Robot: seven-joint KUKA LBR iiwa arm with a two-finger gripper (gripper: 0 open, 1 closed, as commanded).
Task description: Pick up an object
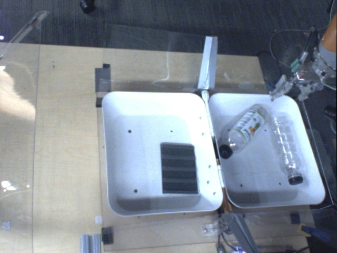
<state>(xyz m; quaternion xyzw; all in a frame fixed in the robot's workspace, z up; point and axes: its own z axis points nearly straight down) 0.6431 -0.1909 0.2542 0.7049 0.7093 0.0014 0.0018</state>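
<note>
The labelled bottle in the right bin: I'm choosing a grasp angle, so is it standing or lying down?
Lying down. The labelled bottle rests on its side on the right bin floor, black cap toward the divider.

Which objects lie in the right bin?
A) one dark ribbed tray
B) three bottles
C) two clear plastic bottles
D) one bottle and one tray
C: the right bin holds a labelled clear bottle and a plain clear bottle, both lying on their sides; the dark ribbed tray lies in the left bin.
</note>
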